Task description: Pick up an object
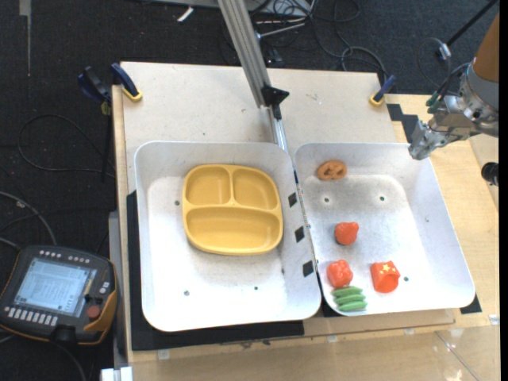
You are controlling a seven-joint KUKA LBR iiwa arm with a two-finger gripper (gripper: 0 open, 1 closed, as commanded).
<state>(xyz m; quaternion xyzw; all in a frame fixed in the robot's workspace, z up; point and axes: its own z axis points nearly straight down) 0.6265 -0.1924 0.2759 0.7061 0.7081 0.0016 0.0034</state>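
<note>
Hanging over the far right rim of the right bin (444, 213), the gripper (418, 148) sits at the end of the grey arm (476, 101) that comes in from the right; whether it is open or closed cannot be told, and nothing shows in its grasp. Nearest to it in that bin lies a brown pretzel (332, 170), at the far end toward the left wall. A small red piece (346, 232) sits near the middle. At the near end are a red tomato (340, 273), a red block with a yellow mark (385, 276) to its right, and green beans (349, 298) just in front of the tomato, by the rim. The left bin (159, 213) holds a yellow three-part plate (232, 209). Both bins rest side by side on the surface (198, 101). A teach pendant (54, 292) lies on the floor at lower left.
</note>
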